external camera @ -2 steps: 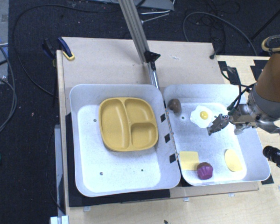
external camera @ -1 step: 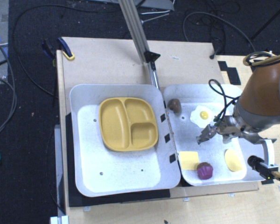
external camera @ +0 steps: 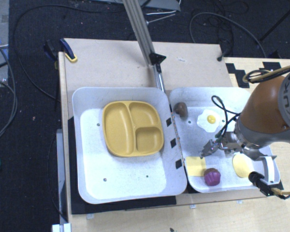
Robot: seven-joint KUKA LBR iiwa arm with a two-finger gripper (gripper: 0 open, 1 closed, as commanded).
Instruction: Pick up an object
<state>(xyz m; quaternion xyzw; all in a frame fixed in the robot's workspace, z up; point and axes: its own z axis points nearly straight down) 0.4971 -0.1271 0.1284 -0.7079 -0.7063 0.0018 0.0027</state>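
Yellow block (external camera: 195,166) just beside pincer (external camera: 206,150)

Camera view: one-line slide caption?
Gripper hovers in the right bin above a yellow block and purple ball.

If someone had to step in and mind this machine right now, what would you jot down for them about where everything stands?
Claw: low inside the right bin, above the yellow block; whether it is open or shut is unclear, and nothing shows in its grip.
Right bin: brown ball at the far left corner, fried egg toy, yellow block and purple ball along the near edge, pale yellow piece partly hidden by the arm.
Left bin: a yellow divided plate.
Done: nothing lifted yet.
Left: grip one object and raise it; the yellow block looks nearest.
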